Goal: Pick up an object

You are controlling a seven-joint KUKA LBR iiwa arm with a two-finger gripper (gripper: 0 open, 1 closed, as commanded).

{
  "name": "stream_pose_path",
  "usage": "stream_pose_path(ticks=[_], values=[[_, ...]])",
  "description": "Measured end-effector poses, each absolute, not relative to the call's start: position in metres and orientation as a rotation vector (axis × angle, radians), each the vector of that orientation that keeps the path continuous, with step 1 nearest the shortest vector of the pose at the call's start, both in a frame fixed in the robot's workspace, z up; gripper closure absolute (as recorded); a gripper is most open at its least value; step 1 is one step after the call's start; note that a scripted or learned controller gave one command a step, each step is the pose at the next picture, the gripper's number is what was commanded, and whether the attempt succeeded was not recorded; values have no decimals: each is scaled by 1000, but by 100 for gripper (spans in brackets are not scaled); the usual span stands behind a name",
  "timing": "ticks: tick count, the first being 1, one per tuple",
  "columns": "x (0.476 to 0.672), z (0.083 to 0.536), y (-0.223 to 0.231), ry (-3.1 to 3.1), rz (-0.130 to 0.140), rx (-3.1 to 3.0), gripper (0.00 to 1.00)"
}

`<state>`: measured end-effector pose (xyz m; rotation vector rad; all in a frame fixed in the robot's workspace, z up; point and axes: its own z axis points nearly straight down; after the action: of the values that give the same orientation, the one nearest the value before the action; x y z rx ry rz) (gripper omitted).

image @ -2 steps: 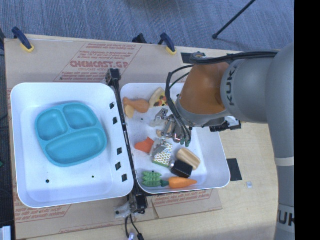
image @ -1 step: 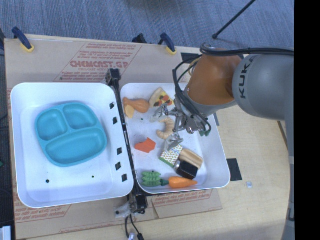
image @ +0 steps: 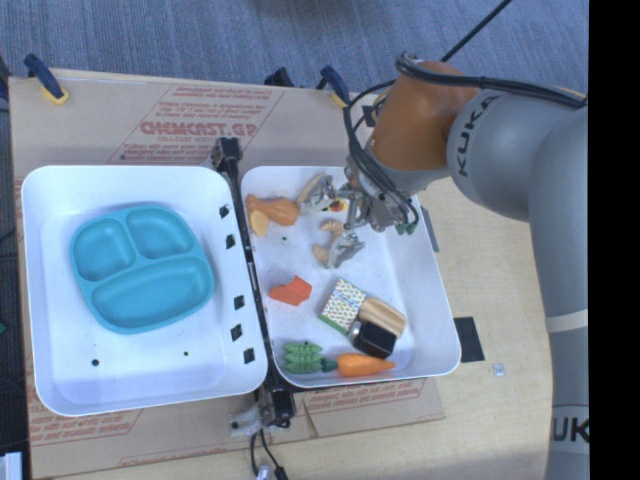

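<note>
My gripper (image: 334,222) is low in the back half of the right bin (image: 425,298), under the orange wrist band. Its two grey fingers (image: 347,252) stand spread apart, open, one toward the bin's back and one toward the middle. Small tan toy pieces (image: 331,227) lie on the floor between and beside them, not gripped. A tan drumstick-shaped toy (image: 271,211) lies to the left of the gripper. An orange-red wedge (image: 291,291) sits mid-bin.
Toward the right bin's front lie a green-patterned box (image: 342,304), a brown and black block (image: 377,329), a carrot (image: 364,365) and a green leafy toy (image: 301,355). The left bin (image: 60,368) holds a blue divided plate (image: 142,265). A black divider (image: 243,268) separates the bins.
</note>
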<state>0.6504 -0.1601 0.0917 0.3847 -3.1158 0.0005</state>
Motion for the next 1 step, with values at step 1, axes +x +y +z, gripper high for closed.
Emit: stream_pose_path(ticks=[1], values=[[641,94,-152,-3088,22,576,0]])
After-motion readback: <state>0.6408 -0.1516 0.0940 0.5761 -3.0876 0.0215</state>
